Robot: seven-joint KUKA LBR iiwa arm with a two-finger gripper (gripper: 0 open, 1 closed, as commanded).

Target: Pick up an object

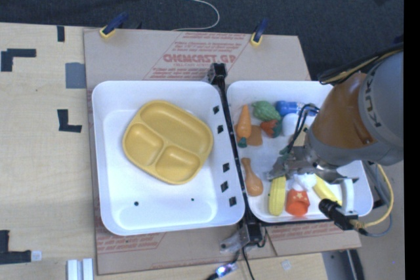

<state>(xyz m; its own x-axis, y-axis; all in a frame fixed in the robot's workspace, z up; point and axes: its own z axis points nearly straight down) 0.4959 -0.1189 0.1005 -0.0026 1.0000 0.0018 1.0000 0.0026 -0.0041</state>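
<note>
The right bin (259, 92) holds several toy foods: an orange carrot (244, 122), a green leafy piece (265, 111), a blue piece (287, 107), a tan drumstick (251, 178), a yellow corn cob (277, 195), a red piece (297, 202) and a yellow banana (325, 191). My gripper (293, 167) reaches down into the middle of this bin, just above the corn cob and the red piece. The arm's wrist hides the fingertips and whatever lies under them.
The left bin (105, 160) carries a yellow sectioned plate (168, 141). A black divider (226, 134) runs between the bins. The arm's grey and orange body (357, 118) covers the right bin's right side. A cable (197, 0) lies on the dark cloth behind.
</note>
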